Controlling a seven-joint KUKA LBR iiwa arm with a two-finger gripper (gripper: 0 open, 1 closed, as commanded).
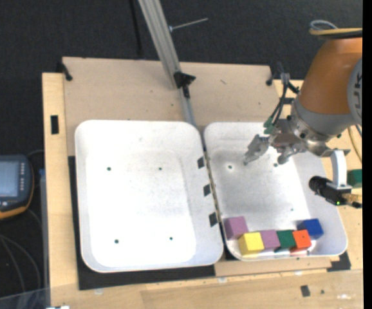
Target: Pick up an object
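Several small blocks lie along the front edge of the right bin [263, 192]: a purple block [236, 226], a yellow block [251, 243], a second purple block [270, 239], a green block [285, 240], an orange block [301, 239] and a blue block [311, 227]. My gripper [269, 152] hangs over the back half of that bin, well away from the blocks. Its two fingers [255, 149] are spread apart and nothing is between them.
The left bin [138, 192] stands beside the right one, with black clips on the shared edge. A slanted metal rail [167, 44] rises behind the bins. A small handheld device [2, 182] lies off the bench at the left.
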